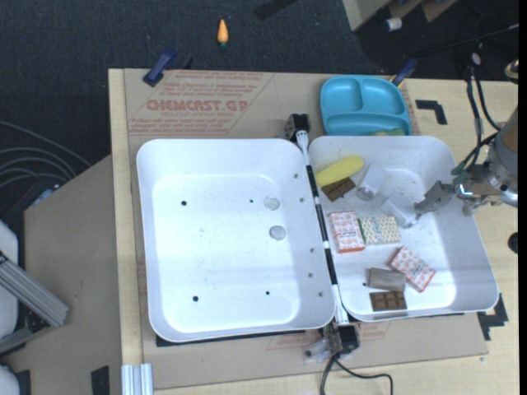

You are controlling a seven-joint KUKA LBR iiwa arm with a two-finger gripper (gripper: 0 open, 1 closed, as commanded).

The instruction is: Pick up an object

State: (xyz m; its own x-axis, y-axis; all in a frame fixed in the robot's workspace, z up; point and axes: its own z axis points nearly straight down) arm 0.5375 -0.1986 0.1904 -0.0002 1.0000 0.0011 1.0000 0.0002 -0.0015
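Observation:
My gripper point(430, 198) reaches in from the right and hangs over the right bin point(469, 245), near its right-hand side. To its left lie a yellow banana-shaped toy point(339, 170), a brown block point(338, 189) and a small clear piece point(366, 192). Below those are a pink-and-white packet point(346, 231), a pale packet point(380, 230) and a tilted pink packet point(412, 268). Two brown chocolate-like bars point(385, 280) point(388, 301) rest near the front wall. Nothing is visibly held by the gripper.
The left bin point(165, 220) holds two small grey discs point(272, 204) point(277, 234). A blue divided tray point(365, 105) stands behind the right bin. Cables and the arm's wrist point(494, 179) occupy the right edge.

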